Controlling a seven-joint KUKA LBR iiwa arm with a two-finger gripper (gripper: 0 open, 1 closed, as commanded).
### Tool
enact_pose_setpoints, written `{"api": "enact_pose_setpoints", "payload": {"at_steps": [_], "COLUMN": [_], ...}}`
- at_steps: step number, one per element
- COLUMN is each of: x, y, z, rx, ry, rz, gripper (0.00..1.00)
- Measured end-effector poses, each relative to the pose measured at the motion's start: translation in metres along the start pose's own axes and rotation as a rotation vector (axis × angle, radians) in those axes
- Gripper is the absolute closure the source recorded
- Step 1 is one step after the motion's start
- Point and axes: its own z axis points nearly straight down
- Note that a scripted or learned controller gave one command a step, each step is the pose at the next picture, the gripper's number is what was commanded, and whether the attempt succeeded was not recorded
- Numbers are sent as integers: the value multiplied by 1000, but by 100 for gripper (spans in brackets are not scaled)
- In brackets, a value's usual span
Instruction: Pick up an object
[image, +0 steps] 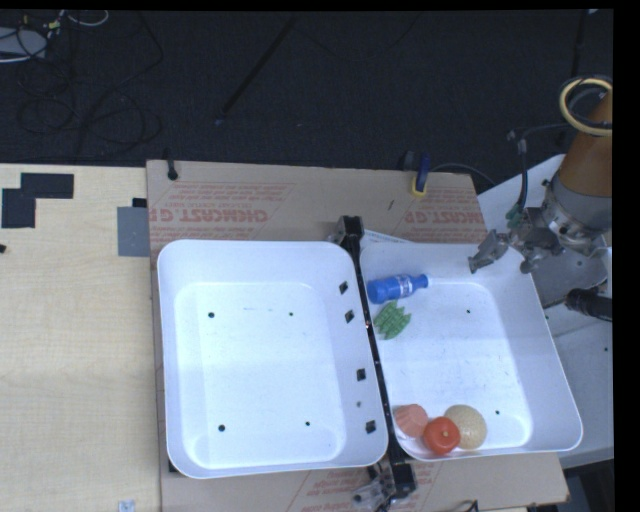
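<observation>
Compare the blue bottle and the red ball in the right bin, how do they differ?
The blue bottle is long and lies on its side; the red ball is round. The bottle sits at the far-left corner beside a green item; the ball sits at the near edge, touching a tan ball. Both lie in the right bin.

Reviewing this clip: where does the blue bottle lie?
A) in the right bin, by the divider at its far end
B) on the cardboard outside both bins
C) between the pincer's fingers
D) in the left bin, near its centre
A: the blue bottle rests inside the right bin, beside the green item near the divider.
</observation>
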Motion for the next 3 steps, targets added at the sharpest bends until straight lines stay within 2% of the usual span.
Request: {"api": "enact_pose_setpoints", "payload": {"at_steps": [1,2,3], "x": [1,0,1], "y": [-22,3,2], "z": [-4,-26,-15], "rx": [15,10,15], "ry": [4,3,4], "rz": [3,1,-2], "gripper": [0,0,0]}}
